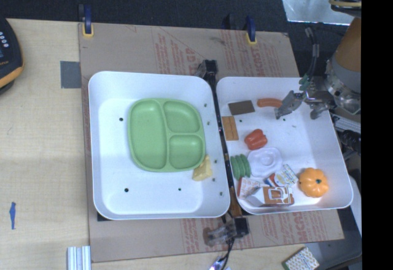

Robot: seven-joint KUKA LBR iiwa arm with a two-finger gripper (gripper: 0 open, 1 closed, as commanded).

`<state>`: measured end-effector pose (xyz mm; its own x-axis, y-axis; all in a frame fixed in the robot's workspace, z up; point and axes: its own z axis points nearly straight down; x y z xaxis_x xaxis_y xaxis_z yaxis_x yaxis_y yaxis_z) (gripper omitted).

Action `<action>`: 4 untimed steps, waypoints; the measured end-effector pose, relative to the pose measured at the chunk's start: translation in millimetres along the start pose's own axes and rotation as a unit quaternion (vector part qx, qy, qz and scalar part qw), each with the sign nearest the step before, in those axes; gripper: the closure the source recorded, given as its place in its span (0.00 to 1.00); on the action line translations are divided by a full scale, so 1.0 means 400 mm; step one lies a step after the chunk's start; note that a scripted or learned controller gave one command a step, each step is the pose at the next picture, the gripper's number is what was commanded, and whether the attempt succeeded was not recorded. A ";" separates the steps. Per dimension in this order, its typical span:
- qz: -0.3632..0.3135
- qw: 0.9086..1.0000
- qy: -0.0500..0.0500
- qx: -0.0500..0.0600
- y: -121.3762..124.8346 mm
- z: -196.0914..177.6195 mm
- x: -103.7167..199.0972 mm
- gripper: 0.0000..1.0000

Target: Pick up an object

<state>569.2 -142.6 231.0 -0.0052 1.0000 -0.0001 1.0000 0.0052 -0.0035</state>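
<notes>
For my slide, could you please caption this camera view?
Open gripper hovers over the right bin near an orange sausage; a green divided plate lies in the left bin.

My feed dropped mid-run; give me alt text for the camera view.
The claw hangs open over the right bin, holding nothing, near a small orange sausage. That bin also holds a red pepper and an orange pumpkin; the left bin holds a green divided plate.

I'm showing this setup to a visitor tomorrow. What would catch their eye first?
Likely the pale green divided plate, alone in the middle of the left bin. Next, the bright orange pumpkin at the right bin's near corner, beside a cluster of small packets. The gripper hangs open over that bin's far right side, holding nothing.
</notes>
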 end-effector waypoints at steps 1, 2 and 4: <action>-0.002 1.000 0.002 0.005 -0.046 0.245 0.131 0.00; -0.002 1.000 0.000 0.000 0.037 0.350 0.115 0.00; -0.002 1.000 0.000 -0.002 0.039 0.315 0.114 0.00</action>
<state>584.3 -96.8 104.9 -0.0088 1.0000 -0.0002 1.0000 0.0088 0.0010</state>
